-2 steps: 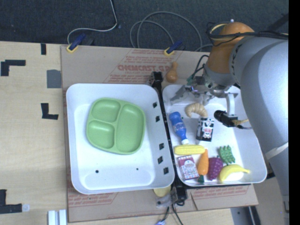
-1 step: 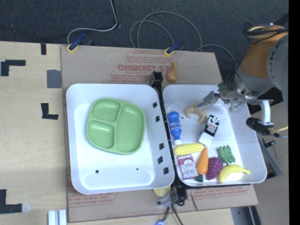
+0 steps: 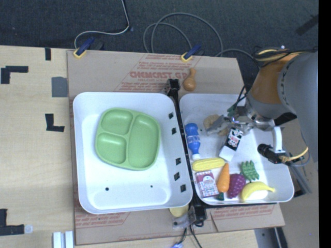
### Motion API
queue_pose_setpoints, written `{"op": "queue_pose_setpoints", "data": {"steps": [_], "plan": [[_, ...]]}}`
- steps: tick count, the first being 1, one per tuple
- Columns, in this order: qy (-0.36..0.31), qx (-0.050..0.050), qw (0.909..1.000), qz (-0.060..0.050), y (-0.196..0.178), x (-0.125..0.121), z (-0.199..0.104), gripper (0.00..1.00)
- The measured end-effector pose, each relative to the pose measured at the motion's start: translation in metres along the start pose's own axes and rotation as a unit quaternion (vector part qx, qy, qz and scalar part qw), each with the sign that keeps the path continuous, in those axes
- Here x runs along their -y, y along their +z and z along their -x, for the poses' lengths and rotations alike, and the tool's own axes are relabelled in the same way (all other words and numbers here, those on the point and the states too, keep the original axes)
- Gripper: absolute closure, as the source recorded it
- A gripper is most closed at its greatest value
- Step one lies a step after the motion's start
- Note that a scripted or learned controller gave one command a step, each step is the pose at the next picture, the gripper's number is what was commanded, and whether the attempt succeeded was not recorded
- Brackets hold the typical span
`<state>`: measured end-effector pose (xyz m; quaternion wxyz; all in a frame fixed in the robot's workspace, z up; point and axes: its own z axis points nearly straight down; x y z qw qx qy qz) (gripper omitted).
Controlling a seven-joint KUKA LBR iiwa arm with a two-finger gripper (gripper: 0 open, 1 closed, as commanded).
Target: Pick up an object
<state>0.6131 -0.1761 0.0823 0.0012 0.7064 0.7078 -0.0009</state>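
The gripper [image 3: 223,122] hung above the right bin [image 3: 282,182]; its opening could not be determined. The small white carton [image 3: 231,143] just beside it looked light and stiff, best gripped across its narrow sides

Toys [image 3: 227,177] crowding right bin's [image 3: 282,167] front

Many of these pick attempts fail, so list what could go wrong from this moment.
1. The gripper sits low over the right bin beside a small tan object; it may nudge it rather than grasp it.
2. The white bottle lies just under the wrist and could be knocked.
3. The toys near the front wall are crowded: corn, carrot, grapes touch, so a grasp could drag neighbours.
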Motion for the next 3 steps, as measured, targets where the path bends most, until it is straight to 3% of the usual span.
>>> {"op": "queue_pose_setpoints", "data": {"steps": [1, 2, 3], "plan": [[0.0, 0.001, 1.0, 0.002, -0.013, -0.002, 0.001, 1.0], [0.0, -0.002, 1.0, 0.002, -0.111, 0.043, -0.027, 1.0], [-0.003, -0.003, 1.0, 0.0, -0.129, 0.022, -0.092, 1.0]]}}
